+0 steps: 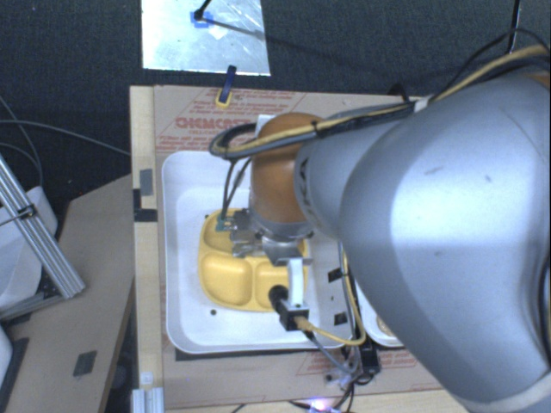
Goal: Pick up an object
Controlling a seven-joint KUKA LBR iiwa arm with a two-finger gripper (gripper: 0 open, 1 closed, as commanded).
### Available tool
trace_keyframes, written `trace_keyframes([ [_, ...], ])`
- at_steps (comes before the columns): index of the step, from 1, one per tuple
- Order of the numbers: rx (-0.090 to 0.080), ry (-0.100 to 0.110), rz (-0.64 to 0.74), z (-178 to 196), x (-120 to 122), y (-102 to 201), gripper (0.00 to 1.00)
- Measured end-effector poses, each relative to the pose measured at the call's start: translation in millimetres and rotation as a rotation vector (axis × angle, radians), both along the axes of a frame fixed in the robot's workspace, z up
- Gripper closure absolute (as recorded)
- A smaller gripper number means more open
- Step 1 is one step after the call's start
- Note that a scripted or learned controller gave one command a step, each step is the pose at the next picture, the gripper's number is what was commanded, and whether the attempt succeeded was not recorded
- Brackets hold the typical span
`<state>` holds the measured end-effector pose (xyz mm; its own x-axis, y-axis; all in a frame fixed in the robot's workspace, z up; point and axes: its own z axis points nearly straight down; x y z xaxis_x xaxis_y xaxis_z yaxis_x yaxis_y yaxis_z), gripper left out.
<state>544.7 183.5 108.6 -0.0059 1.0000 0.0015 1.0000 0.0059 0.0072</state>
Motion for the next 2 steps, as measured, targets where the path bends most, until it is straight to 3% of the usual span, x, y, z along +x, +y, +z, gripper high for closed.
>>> trace_keyframes([
  [1,0.0,0.011,0.0,-11.9,-61.0,40.7,1.0],
  [2,0.001,0.007,-0.005,-21.7,-57.3,37.8,1.0],
])
